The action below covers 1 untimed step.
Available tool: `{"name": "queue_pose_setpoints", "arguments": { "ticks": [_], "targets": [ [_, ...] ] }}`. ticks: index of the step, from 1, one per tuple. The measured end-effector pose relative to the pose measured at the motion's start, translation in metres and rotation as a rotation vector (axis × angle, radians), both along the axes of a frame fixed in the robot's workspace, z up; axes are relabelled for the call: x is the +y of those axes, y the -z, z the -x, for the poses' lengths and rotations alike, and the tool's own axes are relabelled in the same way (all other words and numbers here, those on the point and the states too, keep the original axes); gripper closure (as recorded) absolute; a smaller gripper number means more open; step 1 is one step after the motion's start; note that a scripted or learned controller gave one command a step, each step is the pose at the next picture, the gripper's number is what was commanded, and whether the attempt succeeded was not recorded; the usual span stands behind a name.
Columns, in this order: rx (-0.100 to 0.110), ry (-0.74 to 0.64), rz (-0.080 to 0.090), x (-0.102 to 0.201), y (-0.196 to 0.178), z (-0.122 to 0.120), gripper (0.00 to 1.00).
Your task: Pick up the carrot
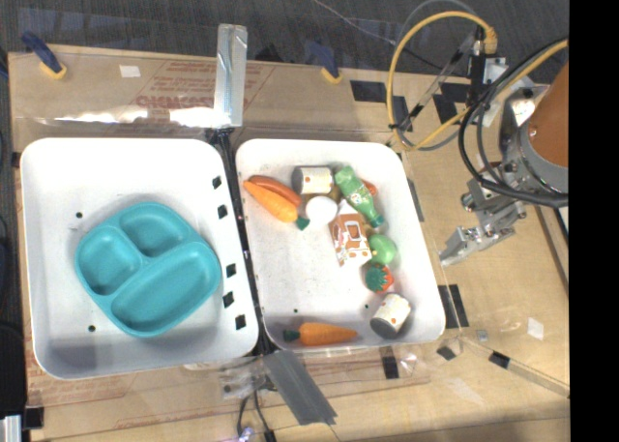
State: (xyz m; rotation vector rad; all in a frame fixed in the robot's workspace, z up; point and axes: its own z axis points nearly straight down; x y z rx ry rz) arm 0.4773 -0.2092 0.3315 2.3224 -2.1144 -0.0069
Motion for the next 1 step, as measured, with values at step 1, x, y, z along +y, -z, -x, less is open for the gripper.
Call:
{"name": "queue_pose_setpoints", "arguments": {
  "ticks": [1],
  "targets": [
    [-0.002, -0.491, -0.001, 0.0097, 0.0268, -0.0035, 1.0]
  ]
}}
